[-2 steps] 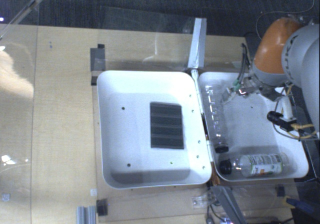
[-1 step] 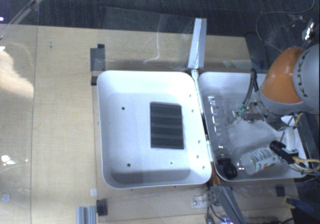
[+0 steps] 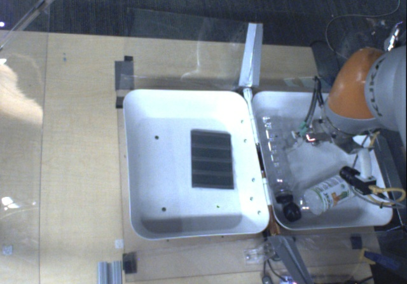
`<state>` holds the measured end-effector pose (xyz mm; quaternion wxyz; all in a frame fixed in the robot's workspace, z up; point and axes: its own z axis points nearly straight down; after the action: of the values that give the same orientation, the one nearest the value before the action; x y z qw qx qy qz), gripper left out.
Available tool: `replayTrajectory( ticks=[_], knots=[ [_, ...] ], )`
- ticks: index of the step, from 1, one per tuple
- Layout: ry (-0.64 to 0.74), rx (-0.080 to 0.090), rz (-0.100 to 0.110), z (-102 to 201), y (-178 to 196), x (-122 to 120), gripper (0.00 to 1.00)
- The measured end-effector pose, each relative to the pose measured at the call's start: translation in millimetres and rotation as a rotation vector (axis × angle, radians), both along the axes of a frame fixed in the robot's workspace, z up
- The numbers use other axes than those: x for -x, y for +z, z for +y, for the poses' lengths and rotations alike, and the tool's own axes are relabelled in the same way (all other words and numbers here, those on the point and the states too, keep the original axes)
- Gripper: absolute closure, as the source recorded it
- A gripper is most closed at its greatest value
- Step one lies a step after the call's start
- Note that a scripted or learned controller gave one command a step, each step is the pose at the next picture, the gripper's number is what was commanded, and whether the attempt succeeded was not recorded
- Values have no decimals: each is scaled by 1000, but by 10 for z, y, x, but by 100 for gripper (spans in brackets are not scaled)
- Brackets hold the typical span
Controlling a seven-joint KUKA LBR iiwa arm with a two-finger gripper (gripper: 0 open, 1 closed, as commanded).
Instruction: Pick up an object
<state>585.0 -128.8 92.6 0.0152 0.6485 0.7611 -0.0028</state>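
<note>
Hanging over the right bin [image 3: 381, 216], the arm [image 3: 375, 89] hides its tool, state can't be told. Bottle [image 3: 327, 195] lies on its side in that bin; dark pad [image 3: 212, 159] in left bin [image 3: 146, 149].

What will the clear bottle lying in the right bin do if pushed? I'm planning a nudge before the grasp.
The bottle lies on its side, so its round body would probably roll rather than slide. It looks like clear, empty plastic, likely light and somewhat slippery. The right bin wall beside its dark cap should stop it.
</note>
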Motion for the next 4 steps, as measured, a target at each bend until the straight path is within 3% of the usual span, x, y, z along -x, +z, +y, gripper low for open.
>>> replayTrajectory(
  ticks=[1,2,3,4],
  knots=[
    [237,-20,13,535,940,117,0],
    [265,-20,16,307,880,333,0],
    [320,-17,7,359,-26,144,0],
    [322,-18,1,376,93,122,100]
  ],
)
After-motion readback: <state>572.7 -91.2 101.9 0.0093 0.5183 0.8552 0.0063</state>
